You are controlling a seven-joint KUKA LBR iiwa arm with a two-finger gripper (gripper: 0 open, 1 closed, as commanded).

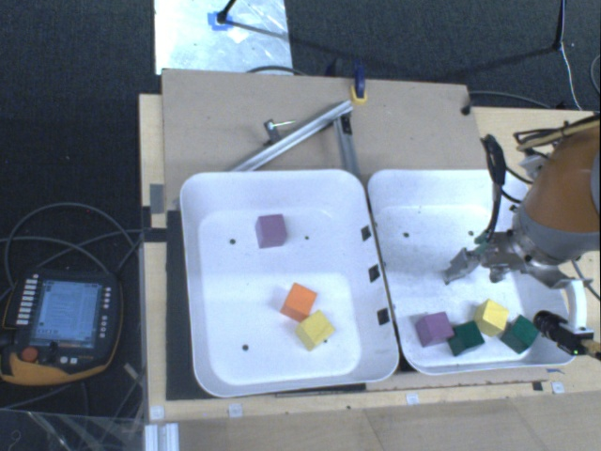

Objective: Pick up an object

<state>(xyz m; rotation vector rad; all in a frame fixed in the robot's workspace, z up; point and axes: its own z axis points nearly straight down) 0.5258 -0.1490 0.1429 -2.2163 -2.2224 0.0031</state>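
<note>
My gripper (477, 272) hangs over the right bin (423, 205), near its middle, open with nothing between its fingers. Just below it, along the bin's front wall, lies a row of cubes: a purple cube (434, 328), a dark green cube (465, 337), a yellow cube (491, 317) and a second green cube (518, 334). The left bin (216, 280) holds another purple cube (270, 230) near the back, and an orange cube (299, 301) touching a yellow cube (315, 330) near the front.
The orange-banded arm (563, 195) covers the right bin's right side. A metal bar (296, 134) lies on the board behind the bins. A teach pendant (61, 322) with its cables sits on the floor at the left.
</note>
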